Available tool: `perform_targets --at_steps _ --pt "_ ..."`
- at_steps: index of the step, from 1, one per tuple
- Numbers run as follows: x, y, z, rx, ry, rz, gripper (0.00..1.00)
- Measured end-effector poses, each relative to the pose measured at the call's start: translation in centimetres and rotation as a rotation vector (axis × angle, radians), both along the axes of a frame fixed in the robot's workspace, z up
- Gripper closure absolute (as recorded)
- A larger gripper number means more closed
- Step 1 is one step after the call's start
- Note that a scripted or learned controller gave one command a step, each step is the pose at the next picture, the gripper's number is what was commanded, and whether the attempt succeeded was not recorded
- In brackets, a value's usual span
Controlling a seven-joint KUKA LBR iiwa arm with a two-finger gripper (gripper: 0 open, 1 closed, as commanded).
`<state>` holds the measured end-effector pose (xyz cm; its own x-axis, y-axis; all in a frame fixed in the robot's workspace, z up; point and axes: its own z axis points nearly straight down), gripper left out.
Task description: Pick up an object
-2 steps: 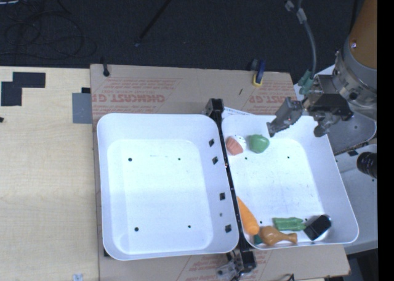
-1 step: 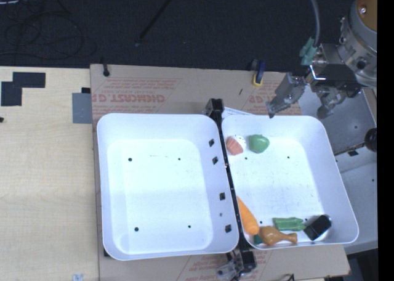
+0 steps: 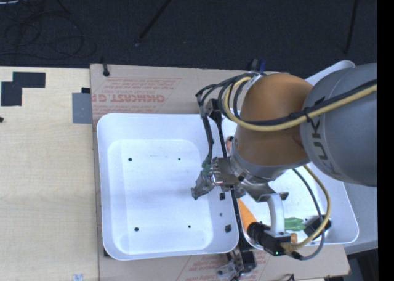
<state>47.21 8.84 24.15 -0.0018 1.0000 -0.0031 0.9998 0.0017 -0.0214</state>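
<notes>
Claw (image 3: 200, 188) sits low over the right-hand edge of the left bin (image 3: 114, 150), close to the wall shared with the right bin (image 3: 351, 227); it reads as a small tangle of metal parts and I cannot tell how its parts stand, and no object shows in it. Grey arm (image 3: 345, 126) comes in from the right, its orange band (image 3: 274, 116) hanging over the divide between the bins and covering most of the right bin. Black and yellow cables (image 3: 215, 113) loop off the wrist. Objects visible in the right bin: an orange carrot-like piece (image 3: 246, 212) lying at a slant near the bin's left wall, just below the wrist, and a small green item (image 3: 294, 223) further right, partly behind a cable; too small to name. Both lie apart from the claw, on the other side of the wall. Bins rest on a cardboard sheet (image 3: 141, 89) with red print, on the light wood table (image 3: 43, 181).
</notes>
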Motion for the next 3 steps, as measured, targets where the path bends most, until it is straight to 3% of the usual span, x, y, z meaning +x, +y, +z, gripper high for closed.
perform_targets --at_steps 1,2,3 --pt "6.5 -1.4 -5.2 0.001 -0.014 -0.004 0.0" --pt "8.8 1.3 6.8 0.005 -0.031 0.0 0.0" --pt "8.6 1.0 7.2 0.001 -0.015 -0.004 1.0"
